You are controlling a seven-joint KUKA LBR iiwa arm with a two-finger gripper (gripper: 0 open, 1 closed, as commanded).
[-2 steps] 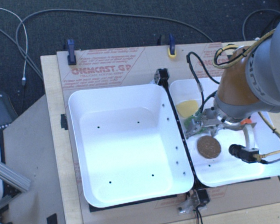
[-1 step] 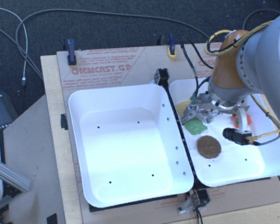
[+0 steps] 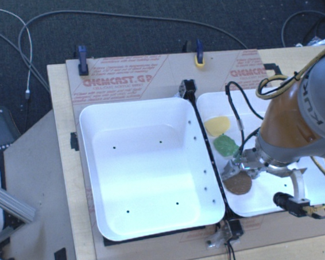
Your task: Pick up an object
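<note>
Two white bins sit side by side on a bench. The left bin (image 3: 149, 168) has nothing in it. The right bin (image 3: 257, 203) holds three small things along its left wall: a yellow piece (image 3: 217, 126) farthest, a green piece (image 3: 226, 145) in the middle, and a brown disc (image 3: 238, 184) nearest. The arm (image 3: 300, 118) reaches in from the right, its claw (image 3: 240, 167) low between the green piece and the disc. Whether the claw is open or closed cannot be told. It may close between the pieces and catch nothing, or shove them against the wall.
</note>
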